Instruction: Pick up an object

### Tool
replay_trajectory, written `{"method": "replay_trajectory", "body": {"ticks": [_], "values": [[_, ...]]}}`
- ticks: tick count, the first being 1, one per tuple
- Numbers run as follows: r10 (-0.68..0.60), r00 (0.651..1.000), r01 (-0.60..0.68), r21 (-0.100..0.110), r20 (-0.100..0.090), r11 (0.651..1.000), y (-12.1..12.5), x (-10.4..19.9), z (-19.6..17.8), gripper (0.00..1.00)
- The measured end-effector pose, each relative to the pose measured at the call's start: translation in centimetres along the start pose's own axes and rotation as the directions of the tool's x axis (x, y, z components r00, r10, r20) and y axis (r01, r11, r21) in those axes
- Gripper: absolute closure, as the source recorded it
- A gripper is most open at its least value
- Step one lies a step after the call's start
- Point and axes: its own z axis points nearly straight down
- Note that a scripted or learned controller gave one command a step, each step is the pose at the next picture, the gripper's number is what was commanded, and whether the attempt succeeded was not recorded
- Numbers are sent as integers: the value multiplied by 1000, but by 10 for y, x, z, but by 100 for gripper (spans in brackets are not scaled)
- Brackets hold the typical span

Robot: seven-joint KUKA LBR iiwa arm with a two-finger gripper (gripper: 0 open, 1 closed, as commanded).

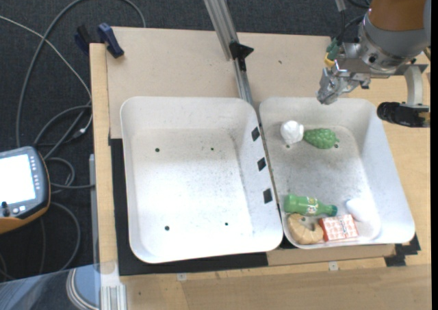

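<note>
The right bin (383,165) holds a white crumpled lump (292,131) and a green bumpy object (321,138) near its far side. At its near edge lie a green bottle (309,204), a tan round piece (305,228), a red and white box (339,228) and a white object (361,211). My gripper (329,91) hangs above the bin's far rim, up and right of the green bumpy object, with nothing visible between its fingers.
The left bin (185,178) sits beside the right one, with black clips (261,163) on the shared wall. A metal rail (222,21) slants across the board behind the bins. A blue clamp (109,38) sits at the far left corner.
</note>
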Motion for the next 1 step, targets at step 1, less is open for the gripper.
{"method": "replay_trajectory", "body": {"ticks": [1], "values": [[-1, 1000, 1, 1, 0, 1000, -20, 49, 2, 100]]}}
